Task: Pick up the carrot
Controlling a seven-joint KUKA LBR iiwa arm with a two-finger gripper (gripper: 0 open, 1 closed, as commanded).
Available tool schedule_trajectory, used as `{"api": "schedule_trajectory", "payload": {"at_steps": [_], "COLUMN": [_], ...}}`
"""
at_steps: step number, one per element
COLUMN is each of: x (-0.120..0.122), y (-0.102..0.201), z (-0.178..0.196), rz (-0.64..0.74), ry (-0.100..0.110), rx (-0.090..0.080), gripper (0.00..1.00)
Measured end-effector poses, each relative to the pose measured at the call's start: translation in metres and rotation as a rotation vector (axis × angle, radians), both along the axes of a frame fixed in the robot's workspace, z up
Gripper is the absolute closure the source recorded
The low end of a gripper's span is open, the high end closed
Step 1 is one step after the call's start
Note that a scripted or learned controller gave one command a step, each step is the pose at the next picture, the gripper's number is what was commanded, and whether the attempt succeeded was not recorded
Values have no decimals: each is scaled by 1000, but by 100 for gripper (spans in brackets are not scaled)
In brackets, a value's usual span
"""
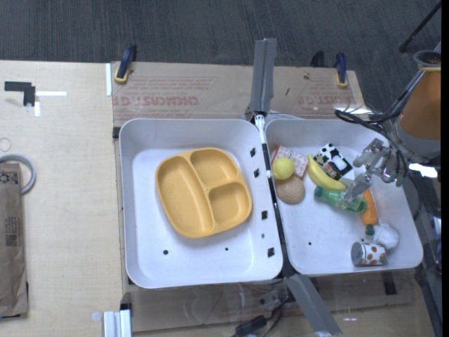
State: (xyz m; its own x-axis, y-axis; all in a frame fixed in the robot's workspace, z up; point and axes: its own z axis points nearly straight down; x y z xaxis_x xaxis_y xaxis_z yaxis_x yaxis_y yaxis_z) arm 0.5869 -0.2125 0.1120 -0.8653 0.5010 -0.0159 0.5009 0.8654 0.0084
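Yellow plastic fills the middle of the left bin (pixel 133 188): a divided plate (pixel 203 190) with three compartments, lying flat a little left of the frame's centre. To its left the pale desk (pixel 63 188) carries a brown paper bag (pixel 10 237) at the frame's left edge.

In the right bin (pixel 309 251), from its left side, lie a yellow lemon (pixel 283 168) with a tan, round bun-like item (pixel 291 190) just below it, touching or nearly so. Next comes a banana (pixel 321 174), curved, with a black-and-white toy (pixel 332 159) just above it. A green bottle (pixel 337 198) lies on its side just under the banana's lower end.

The carrot (pixel 369 208) lies in the right part of the right bin, right of centre frame. It is orange, short and stubby, pointing roughly up and down the frame, its upper end just beside the green bottle. A white crumpled item (pixel 386 236) sits just below it, and a small can (pixel 368 253) lies lower still, near the bin's lower right corner.

The gripper (pixel 359 183) reaches in from the right edge of the frame, its jaws down over the bottle and beside the carrot's upper end; I cannot tell whether they are open or closed, nor whether they touch anything.
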Motion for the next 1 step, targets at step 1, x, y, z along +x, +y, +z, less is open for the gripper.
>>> {"api": "schedule_trajectory", "payload": {"at_steps": [1], "x": [-72], "y": [-9], "z": [-22], "rz": [23], "ry": [18], "rx": [1], "gripper": [0]}}
